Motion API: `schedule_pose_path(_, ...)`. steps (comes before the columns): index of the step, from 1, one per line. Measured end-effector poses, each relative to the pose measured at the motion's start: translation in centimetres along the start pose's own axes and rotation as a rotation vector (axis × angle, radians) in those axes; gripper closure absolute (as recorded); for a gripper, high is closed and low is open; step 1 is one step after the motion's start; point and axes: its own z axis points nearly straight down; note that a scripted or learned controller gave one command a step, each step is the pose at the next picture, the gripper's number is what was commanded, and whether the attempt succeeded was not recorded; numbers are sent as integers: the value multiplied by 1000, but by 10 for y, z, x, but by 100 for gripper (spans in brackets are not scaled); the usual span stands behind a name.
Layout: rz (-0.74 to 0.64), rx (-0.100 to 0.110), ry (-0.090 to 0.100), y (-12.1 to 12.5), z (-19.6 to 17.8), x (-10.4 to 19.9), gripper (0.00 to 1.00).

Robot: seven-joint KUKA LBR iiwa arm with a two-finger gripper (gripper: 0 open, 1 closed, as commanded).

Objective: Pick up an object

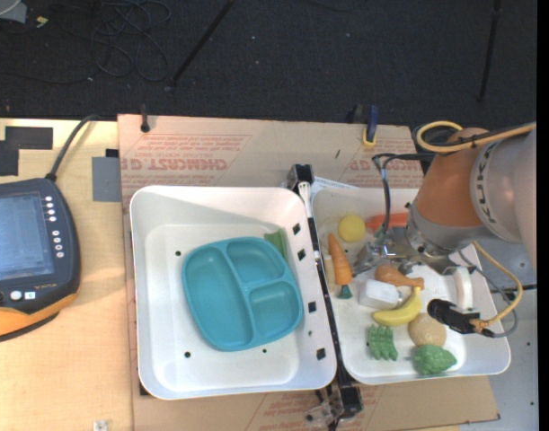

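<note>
A handheld control pendant lies on the bench at far left. The left bin holds a teal divided tray. The right bin is crowded: a carrot by its left wall, a yellow ball farther back, a white block, a banana, a green toy and a potato nearer. The gripper hangs low among them; open or closed, I cannot tell. Crowding is the likely risk: a grasp here could nudge neighbours, pinch two items, or slip off rounded surfaces.
</note>
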Motion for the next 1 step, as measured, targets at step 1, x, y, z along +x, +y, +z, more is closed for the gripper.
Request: schedule_pose_path(1, 3, 6, 4, -75, 1, 28, 0)
